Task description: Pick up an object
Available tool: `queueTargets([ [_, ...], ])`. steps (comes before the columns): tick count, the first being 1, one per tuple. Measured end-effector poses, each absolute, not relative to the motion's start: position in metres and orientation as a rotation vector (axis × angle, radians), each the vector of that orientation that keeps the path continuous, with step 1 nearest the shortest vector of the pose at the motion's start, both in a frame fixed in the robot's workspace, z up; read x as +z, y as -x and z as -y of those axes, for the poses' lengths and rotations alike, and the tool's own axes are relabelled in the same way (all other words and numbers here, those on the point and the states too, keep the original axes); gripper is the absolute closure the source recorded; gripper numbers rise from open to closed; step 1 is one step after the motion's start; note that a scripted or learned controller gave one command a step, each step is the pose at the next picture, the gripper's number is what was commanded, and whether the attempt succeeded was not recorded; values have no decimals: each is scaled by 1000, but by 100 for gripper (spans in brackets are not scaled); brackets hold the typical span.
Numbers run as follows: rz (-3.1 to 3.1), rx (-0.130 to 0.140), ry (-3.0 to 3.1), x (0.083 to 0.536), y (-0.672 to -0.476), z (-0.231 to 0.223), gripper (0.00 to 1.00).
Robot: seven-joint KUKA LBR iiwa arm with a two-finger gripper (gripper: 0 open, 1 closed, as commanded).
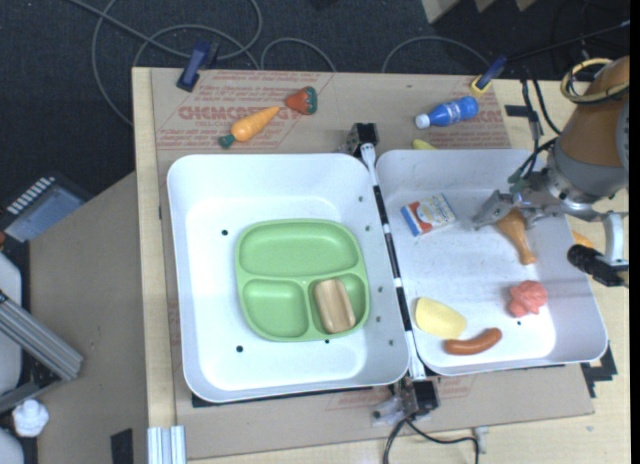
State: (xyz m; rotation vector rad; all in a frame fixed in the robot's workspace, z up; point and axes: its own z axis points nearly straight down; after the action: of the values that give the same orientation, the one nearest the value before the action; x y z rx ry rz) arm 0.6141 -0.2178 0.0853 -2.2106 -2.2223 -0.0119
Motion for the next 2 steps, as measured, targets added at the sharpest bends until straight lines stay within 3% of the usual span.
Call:
queueTargets([
  [1,2227,-4,2217,96,-614,221,100],
  [2,2227,-6,2222,219,-643,150,100],
])
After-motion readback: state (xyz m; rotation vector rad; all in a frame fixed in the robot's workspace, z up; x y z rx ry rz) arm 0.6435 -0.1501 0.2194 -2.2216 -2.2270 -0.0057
